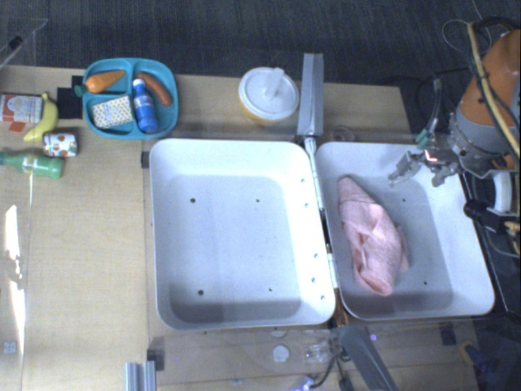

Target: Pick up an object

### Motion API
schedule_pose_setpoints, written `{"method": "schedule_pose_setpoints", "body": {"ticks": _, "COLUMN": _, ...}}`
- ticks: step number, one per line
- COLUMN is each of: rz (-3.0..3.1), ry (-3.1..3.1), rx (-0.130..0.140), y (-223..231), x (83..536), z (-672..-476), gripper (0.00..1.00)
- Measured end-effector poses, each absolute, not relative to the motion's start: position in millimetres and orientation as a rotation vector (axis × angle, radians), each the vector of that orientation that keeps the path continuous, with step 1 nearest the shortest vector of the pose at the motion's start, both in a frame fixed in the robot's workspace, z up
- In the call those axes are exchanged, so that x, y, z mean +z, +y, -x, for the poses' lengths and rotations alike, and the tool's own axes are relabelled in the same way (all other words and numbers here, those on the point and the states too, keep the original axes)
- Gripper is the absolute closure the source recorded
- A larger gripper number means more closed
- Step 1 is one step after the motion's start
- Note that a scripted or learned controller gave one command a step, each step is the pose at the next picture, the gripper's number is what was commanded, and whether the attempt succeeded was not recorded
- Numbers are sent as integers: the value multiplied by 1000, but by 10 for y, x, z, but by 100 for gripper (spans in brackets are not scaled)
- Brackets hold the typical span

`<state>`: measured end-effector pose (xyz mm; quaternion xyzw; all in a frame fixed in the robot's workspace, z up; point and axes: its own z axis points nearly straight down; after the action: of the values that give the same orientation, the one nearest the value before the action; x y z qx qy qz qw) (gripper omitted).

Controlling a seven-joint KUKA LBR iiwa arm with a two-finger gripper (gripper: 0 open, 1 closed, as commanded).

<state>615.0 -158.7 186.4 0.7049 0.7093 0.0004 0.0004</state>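
One pink cloth (371,235) lies crumpled in the right bin (456,292), long axis running roughly 11 to 5 o'clock. Gripper (422,168) hangs over the bin's upper right area, fingers spread apart with nothing between them. Cloth sits at about 7 o'clock from the jaws, near but not touching. Left bin (236,235) is alongside; a lidded white cup (269,94) stands at 12 o'clock from it.

- Lighting is even and fairly bright, with a cool bluish cast over the frame.
- The two white bins (236,235) show soft shadows along their lower inner walls.
- A pale glare streak lies at the frame's lower left.
- Detail is soft and slightly blurred throughout.
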Motion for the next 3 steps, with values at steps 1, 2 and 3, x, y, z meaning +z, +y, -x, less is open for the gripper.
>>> {"method": "schedule_pose_setpoints", "body": {"ticks": 1, "rz": -1975, "ry": 2433, "rx": 10, "y": -1056, "x": 908, "z": -5979, "gripper": 0}}
{"method": "schedule_pose_setpoints", "body": {"ticks": 2, "rz": -1789, "ry": 2568, "rx": 11, "y": -888, "x": 902, "z": -6227, "gripper": 0}}
{"method": "schedule_pose_setpoints", "body": {"ticks": 3, "rz": -1731, "ry": 2606, "rx": 12, "y": -902, "x": 902, "z": -6127, "gripper": 0}}
